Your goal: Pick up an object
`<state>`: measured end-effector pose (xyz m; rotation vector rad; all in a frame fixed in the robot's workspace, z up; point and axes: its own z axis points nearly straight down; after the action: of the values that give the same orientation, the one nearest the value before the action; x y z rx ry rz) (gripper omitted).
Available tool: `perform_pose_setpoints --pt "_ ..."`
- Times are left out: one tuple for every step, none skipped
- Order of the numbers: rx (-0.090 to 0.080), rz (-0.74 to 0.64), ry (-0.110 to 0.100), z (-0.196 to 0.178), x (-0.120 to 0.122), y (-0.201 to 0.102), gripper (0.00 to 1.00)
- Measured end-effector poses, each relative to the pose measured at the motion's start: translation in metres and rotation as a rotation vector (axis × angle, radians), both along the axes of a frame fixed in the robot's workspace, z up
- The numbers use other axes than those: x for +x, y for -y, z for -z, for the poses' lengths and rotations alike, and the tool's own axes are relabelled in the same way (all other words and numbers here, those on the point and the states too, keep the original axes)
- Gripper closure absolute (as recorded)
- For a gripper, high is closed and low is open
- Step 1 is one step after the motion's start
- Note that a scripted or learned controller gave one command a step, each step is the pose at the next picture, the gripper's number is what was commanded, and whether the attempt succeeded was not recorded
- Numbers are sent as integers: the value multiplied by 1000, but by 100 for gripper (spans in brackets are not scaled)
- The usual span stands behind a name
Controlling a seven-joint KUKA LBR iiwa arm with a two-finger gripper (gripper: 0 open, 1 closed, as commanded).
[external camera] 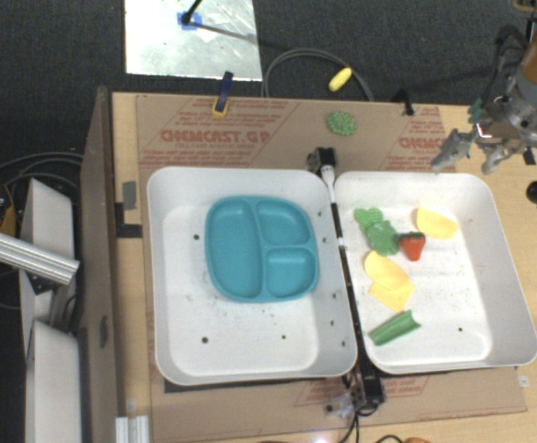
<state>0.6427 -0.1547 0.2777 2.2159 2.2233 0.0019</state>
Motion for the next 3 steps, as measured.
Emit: perform_pose_setpoints --pt "4 2 -13 180 -30 -23 0" --pt "0 2 2 160 -25 -21 100" --pt "0 2 2 160 -25 -21 0"
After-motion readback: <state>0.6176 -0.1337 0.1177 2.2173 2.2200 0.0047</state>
